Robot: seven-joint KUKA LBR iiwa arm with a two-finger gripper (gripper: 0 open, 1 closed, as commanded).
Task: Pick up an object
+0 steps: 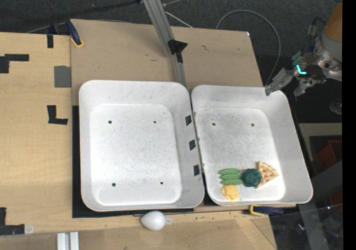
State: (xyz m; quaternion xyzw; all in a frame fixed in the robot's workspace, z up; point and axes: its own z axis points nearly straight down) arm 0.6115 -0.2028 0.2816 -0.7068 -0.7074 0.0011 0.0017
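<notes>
I see the worktop [139, 54] carrying the left bin [133, 90] and the right bin [239, 96] side by side, touching along their inner edges. The pincer [290, 83] hangs just off the right bin's far right corner, fingers apart, nothing between them. Near that bin's front edge: green pea pod [229, 175], dark green round piece [252, 178], pizza slice [268, 172], yellow piece [230, 191], all bunched together; a white egg [153, 220] lies on the worktop's front edge.

Cluster of small toys [246, 178] in right bin's [289, 126] near corner, left bin [89, 132] alongside.
</notes>
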